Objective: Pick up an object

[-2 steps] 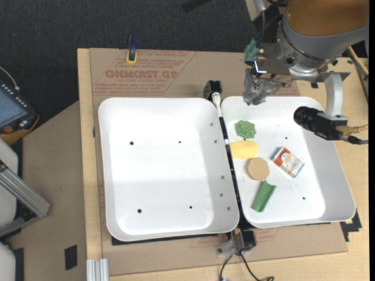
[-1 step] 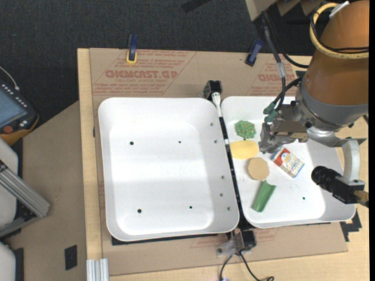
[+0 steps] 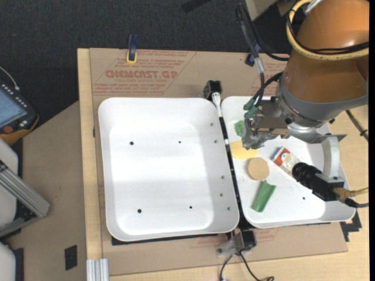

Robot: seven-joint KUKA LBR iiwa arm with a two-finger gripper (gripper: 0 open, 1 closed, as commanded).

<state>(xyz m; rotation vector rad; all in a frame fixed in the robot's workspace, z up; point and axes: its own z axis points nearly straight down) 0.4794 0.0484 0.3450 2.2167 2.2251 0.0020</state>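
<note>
The brown counter point(image 3: 146, 78) carries two white bins side by side. The grey-and-orange arm point(image 3: 328, 40) reaches in from the right over the right bin point(image 3: 293, 211); the left bin point(image 3: 164, 157) lies beside it. The claw point(image 3: 253, 138) hangs low at the right bin's left side, and how far open it is cannot be told. A yellow piece point(image 3: 239, 151) lies just beneath it. Nearby sit a green block point(image 3: 263, 196), a tan disc point(image 3: 257, 168), a red-and-white packet point(image 3: 282, 158) and a small green piece point(image 3: 239, 127).

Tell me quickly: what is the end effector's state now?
End effector: open or closed cannot be told; it is over the right bin.
</note>
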